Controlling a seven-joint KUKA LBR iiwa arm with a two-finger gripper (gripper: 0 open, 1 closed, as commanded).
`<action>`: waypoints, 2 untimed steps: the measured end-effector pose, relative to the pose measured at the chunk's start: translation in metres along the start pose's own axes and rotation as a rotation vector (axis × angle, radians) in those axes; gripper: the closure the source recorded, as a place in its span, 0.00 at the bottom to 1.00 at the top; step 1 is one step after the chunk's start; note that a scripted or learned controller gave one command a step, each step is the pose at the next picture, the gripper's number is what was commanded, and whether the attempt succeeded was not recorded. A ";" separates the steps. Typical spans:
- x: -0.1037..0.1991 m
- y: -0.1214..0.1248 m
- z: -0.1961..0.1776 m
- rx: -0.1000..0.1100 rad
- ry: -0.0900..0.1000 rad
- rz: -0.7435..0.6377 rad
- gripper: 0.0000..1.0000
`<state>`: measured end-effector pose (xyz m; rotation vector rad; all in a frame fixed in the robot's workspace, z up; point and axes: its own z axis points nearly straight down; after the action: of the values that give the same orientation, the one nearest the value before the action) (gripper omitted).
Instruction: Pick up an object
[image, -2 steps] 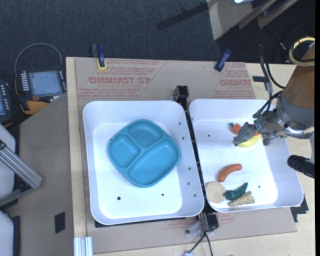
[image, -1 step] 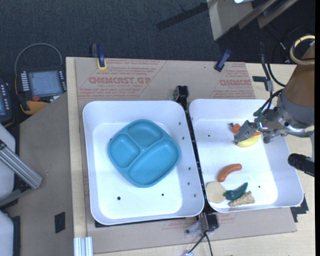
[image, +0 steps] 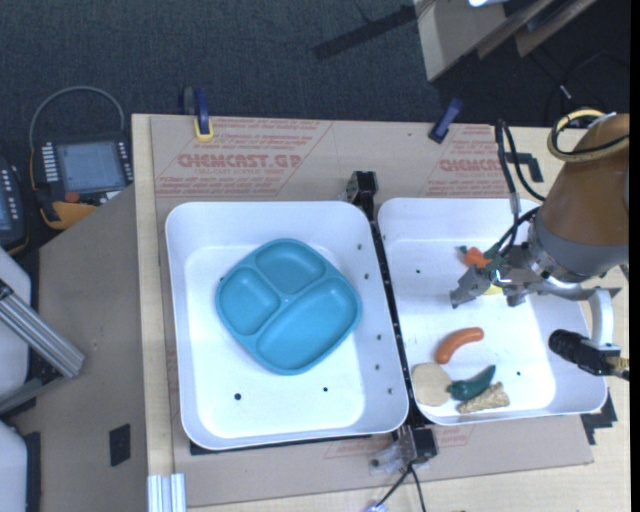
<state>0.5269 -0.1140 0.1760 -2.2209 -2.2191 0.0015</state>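
Note:
My gripper hangs over the upper middle of the right bin, reaching in from the right. A small orange object lies just up and left of it, and a bit of yellow shows right at the gripper. Below it, near the bin's front, lie an orange sausage-shaped piece, a beige round piece, a teal piece and a tan piece. These are clustered together, and the gripper is apart from them.
The left bin holds a blue divided plate in its middle. A black divider with clamps runs between the bins. The arm's orange band and cables crowd the right bin's right side.

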 end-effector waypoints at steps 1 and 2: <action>-0.004 -0.011 0.053 0.006 0.002 0.001 0.00; -0.004 -0.011 0.093 0.001 0.001 0.001 0.00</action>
<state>0.5157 -0.1178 0.0827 -2.2210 -2.2174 0.0019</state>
